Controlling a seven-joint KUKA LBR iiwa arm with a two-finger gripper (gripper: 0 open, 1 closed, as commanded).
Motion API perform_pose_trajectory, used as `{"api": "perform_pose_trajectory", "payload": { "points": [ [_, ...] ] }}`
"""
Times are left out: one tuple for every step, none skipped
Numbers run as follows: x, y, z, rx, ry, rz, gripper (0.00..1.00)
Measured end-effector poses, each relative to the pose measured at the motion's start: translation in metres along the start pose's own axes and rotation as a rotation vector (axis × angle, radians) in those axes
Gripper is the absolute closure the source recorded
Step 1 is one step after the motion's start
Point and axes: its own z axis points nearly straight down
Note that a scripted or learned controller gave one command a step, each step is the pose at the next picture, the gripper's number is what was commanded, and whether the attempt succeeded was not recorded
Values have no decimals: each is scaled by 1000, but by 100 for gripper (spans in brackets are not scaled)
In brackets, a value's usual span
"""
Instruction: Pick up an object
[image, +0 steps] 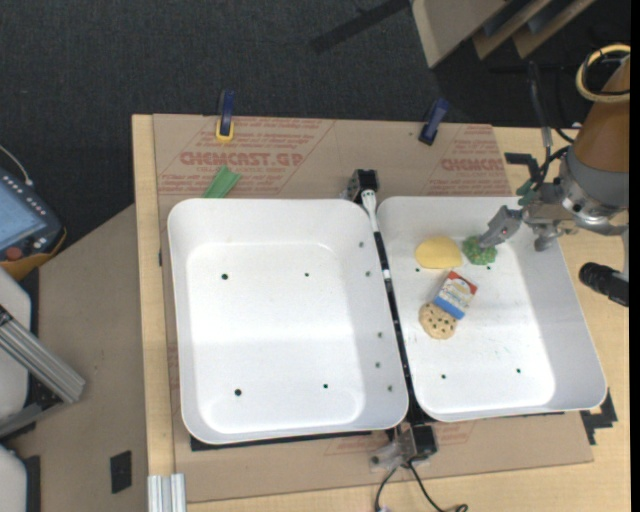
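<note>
In the right bin lie a yellow lemon-shaped object, a small green object, a red, white and blue carton and a round cookie. My gripper hangs over the bin's far right part, open. Its left finger slants down to the green object and touches or nearly touches its top. Nothing sits between the fingers. The carton and the cookie lie touching each other, in front of and to the left of the gripper.
The left bin lies beside the right one, with a black divider between them. A green scrap and two clamps sit on the cardboard behind the bins. The arm's orange band is at the far right.
</note>
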Motion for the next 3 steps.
{"api": "perform_pose_trajectory", "payload": {
  "points": [
    [65, -8, 110, 8, 4, -5, 0],
    [64, -71, 65, 6, 3, 2, 0],
    [64, -68, 57, 0, 1, 1, 100]
  ]
}}
